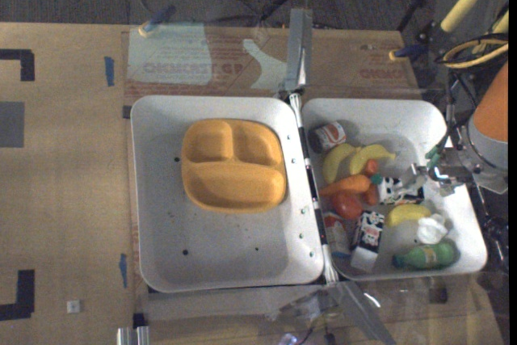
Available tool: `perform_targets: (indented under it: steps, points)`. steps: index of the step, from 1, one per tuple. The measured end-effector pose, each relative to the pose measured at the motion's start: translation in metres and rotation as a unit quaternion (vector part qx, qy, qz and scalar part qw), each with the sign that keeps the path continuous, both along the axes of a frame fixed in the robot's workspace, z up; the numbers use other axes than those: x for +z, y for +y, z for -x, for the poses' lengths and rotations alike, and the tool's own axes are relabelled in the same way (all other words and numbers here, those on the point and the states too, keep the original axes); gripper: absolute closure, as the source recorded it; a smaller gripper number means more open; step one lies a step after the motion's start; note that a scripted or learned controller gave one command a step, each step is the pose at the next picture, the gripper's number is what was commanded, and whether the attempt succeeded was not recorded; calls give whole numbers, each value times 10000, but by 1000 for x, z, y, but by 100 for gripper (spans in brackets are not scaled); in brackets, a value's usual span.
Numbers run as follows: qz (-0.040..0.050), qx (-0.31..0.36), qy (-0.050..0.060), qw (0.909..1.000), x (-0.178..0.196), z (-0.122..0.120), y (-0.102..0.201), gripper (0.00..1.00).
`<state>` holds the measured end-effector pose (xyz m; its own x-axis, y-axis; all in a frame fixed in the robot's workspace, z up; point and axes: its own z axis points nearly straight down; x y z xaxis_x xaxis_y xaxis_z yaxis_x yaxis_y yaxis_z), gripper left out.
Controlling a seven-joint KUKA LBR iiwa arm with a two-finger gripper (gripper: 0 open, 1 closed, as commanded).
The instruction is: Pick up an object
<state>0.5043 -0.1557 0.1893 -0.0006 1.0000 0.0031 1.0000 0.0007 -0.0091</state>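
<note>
The right-hand bin holds the pile to pick from: a can at about eleven o'clock, two bananas just below it, a carrot and a red tomato-like piece toward nine, a small black-and-white carton near seven, and a green bottle lying on its side at five. The left-hand bin carries only an orange divided plate.

The tool sits low over the bin at roughly three o'clock, close to a cow-patterned carton and a third banana — whether it is released or clenched I cannot tell, since the metal parts blur together at this slant, and nothing is plainly seen between its fingers.

To do this step well, I would pick one item with free space on both sides rather than dive into the crowded middle. The green bottle looks the fairest target — it lies somewhat apart from the cluster. The descent should be straight down, closing across the short width, then a slow lift, so that neighbours are not dragged along.
</note>
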Motion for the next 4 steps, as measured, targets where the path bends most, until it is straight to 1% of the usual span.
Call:
perform_targets:
  steps: [1,2,3,4]
  points:
    - [56,443,-139,9989,-77,-21,47,0]
    - [73,1760,-228,9841,-83,-3,31,0]
    - [85,2368,-212,9713,-83,-54,-21,0]
    - [48,2340,-126,9722,-85,-165,-22,0]
